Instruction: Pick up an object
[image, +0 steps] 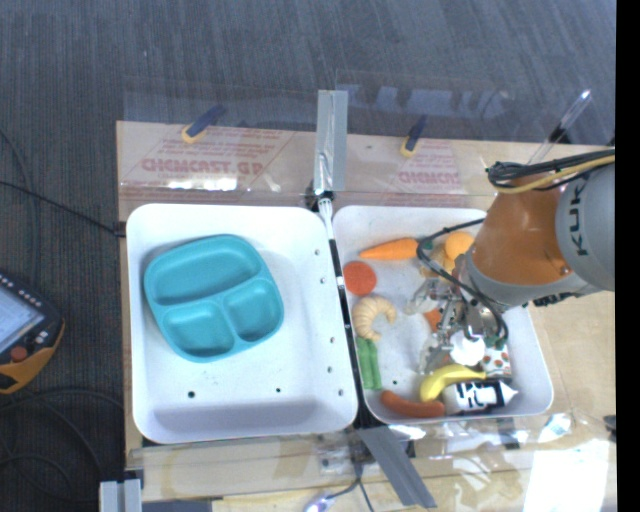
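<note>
Two bins (240, 420); hand (455, 330) low in right bin among toy food, grip state unclear.

Both white bins (240, 400) are seen as smooth, faintly glossy plastic, and the teal divided tray (212, 295) as matt plastic. The worktop (150, 160) looks like pale wood under clear film. The dark floor (80, 60) appears as ribbed carpet.

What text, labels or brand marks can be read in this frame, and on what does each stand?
"KU": dark letters on the grey arm, cut off at the picture's edge.
Red print on the left cardboard sheet: mirrored and blurred, unreadable.
Red print on the right cardboard sheet: blurred, unreadable.
White marks on the black object in the right bin: too small to read.
</note>
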